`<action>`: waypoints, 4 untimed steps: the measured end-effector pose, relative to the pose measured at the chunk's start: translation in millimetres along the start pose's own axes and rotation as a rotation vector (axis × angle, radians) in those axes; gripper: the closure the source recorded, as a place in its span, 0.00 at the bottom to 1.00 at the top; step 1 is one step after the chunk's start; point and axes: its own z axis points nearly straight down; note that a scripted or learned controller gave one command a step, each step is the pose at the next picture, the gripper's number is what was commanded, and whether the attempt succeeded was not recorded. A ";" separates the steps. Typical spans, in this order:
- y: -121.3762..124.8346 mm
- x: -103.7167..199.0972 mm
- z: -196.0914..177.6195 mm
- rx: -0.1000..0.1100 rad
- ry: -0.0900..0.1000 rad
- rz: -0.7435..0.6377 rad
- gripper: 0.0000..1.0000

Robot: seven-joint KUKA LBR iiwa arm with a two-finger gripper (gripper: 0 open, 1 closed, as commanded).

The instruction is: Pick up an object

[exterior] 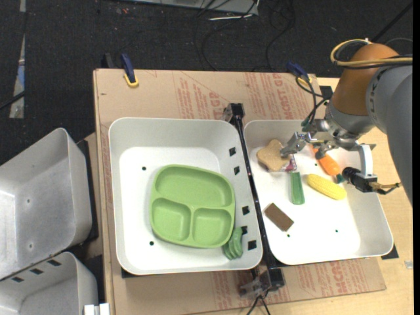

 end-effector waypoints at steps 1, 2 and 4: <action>3.2 1.6 -12.7 -0.012 0.000 -0.002 1.00; 7.4 -3.0 -57.2 0.003 -0.001 0.001 1.00; -8.1 38.8 -106.3 0.010 0.002 -0.003 1.00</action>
